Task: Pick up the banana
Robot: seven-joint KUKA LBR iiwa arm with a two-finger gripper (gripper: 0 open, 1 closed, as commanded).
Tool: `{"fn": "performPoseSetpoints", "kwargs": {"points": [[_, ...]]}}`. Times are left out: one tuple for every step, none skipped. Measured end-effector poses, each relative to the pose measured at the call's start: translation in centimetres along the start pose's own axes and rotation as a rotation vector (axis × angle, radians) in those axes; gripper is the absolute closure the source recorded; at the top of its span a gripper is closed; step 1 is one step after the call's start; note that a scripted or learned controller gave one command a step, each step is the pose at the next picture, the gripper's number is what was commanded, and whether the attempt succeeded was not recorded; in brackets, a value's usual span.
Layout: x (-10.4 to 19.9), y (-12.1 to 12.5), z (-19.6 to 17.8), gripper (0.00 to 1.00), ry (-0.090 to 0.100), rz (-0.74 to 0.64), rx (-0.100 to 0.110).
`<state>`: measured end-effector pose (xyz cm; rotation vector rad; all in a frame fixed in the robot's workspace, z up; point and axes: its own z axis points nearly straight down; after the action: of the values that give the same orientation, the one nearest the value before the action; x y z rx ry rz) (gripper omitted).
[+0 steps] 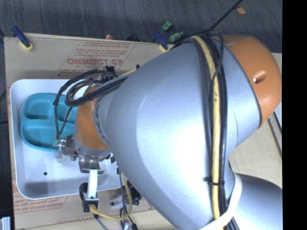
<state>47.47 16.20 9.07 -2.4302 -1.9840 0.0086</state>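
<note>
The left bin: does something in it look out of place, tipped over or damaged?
Nothing stands out. A teal object lies flat against the far-left side of the white bin, apparently intact. The arm covers much of the bin, so that part cannot be judged.

The floor [72, 6] at the top is dark grey. A brown cardboard sheet [96, 56] with red letters covers the surface. Blue clamps [21, 37] hold its edge.
</note>
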Motion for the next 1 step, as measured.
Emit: {"fn": "performPoseSetpoints", "kwargs": {"points": [[-0.03, -0.03, -0.95, 1.00, -0.001, -0.004, 0.004]]}}
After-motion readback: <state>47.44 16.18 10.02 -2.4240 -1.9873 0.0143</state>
